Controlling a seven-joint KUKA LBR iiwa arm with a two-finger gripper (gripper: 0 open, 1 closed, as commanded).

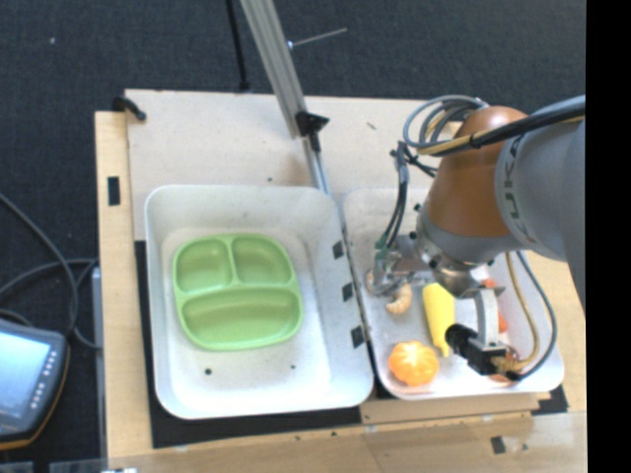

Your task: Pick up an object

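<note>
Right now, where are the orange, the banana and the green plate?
orange (413, 363), camera view, middle of its peel
banana (438, 310), camera view, middle of its yellow side
green plate (238, 291), camera view, centre divider

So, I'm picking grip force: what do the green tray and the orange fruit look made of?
Green tray: looks like moulded plastic, smooth, slightly glossy, three formed compartments. Orange fruit: probably a plastic toy, given its even colour and soft sheen, though real fruit can't be ruled out.

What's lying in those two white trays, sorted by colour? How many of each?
Green: 1, the divided plate in the left bin
Orange: 1, the round fruit in the right bin
Yellow: 1, the banana-like piece
Tan: 1, a small item partly hidden under the arm
Total: 4
</note>
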